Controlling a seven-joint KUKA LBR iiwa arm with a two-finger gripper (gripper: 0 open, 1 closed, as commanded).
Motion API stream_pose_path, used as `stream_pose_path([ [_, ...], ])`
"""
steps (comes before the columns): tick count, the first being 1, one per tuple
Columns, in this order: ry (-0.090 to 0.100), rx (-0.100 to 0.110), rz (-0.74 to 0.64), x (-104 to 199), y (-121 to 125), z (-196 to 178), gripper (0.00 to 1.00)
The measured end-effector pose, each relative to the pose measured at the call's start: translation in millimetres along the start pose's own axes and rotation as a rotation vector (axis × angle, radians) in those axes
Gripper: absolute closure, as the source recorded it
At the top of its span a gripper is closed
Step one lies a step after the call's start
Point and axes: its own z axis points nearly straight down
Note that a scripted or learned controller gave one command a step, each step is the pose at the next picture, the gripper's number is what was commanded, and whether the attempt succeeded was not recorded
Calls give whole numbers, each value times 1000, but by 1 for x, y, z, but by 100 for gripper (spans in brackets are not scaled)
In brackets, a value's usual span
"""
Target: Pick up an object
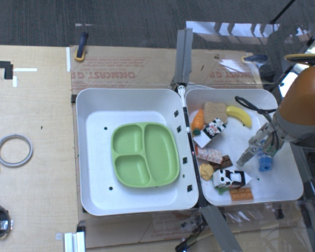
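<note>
- Small blue plastic block [265,163]: lies on the floor of the right white bin [283,189], toward its right side, just beside the gripper [245,159] and well apart from the crowded pile of toys.
- Looks squat and boxy, bright blue, with a pale patch on top; too small to make out further detail.
- Judged the likeliest target, being the nearest loose thing to the gripper and standing free, with bare white floor around most of it.
- Slants down and leftward into the right bin from the grey arm with its orange band [304,96]; tip hangs low over the bin floor, left of the blue block rather than over it.
- Cannot tell whether the gripper is released or clenched; nothing visibly held in it.
- Probably needs a shift rightward before any grasp on the block.
- Other candidates heaped along the right bin's left side: yellow toy banana [238,115], tan slice of toy bread [215,111], orange toy carrot [198,119], two black-and-white cow-patterned toys [228,178], orange waffle-like piece [241,194].
- Packed touching one another, so likely harder to take singly.
- Holds a pale green divided plastic plate [145,154]: the left white bin [94,98], plausibly a place for picked things.
</note>
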Motion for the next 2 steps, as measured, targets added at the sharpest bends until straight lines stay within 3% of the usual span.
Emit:
stream_pose_path([
  [1,0,0,-49,27,-22,0,0],
  [2,1,0,-115,43,8,0,0],
])
